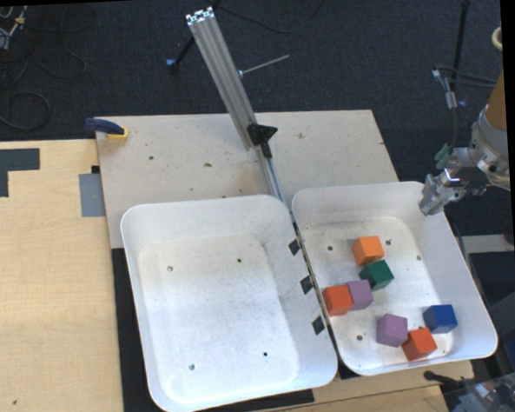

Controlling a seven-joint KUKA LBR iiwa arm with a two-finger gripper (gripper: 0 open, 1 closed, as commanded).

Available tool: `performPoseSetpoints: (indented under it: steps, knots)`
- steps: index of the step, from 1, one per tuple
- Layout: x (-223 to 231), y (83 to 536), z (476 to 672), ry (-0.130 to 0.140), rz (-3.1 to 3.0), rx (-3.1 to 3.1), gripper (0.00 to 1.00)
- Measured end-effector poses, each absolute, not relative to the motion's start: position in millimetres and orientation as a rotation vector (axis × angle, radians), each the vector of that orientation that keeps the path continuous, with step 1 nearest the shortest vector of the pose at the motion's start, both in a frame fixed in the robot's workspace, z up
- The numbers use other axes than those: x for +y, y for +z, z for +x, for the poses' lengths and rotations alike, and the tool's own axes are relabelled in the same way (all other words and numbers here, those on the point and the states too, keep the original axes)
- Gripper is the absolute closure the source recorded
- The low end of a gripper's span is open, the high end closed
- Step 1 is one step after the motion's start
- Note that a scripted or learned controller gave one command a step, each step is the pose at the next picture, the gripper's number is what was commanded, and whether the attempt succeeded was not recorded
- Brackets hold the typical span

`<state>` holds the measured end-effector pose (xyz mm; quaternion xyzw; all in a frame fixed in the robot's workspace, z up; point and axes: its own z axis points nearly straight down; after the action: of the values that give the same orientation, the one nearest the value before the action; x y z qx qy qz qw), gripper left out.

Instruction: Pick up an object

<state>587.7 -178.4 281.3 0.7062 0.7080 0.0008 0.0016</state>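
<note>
Nearest edge, right-hand shallow white plastic bin (476, 296): small orange cube (419, 343) touching a purple cube (391, 329), with a blue cube (440, 318) just beside them. Further in, a second orange cube (337, 299) pressed against a paler purple cube (360, 294); a dark green cube (377, 274) just behind, touching a third orange cube (368, 250).

Any of these would do as the object. They look like light, rigid blocks with flat faces and sharp corners, probably not fragile and not slippery. Best hold, I judge: two opposite flat sides. The blue cube stands a little freer than the paired ones, so fingers have more room there.

Left-hand white plastic bin (147, 251): bare speckled floor, no blocks.

Farther right, the metal two-finger gripper (438, 191) hangs at the right bin's far rim, well apart from every cube. Nothing between its fingers; whether they are spread or closed, cannot tell.

Beyond: slanted aluminium rail (226, 76) over the bench.
</note>
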Motion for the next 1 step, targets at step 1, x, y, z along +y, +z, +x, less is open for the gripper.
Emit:
performPoseSetpoints:
  steps: [1]
  knots:
    - [-128.7, 263.1, 579.0, -0.003, 2.222, 2.229, 1.0]
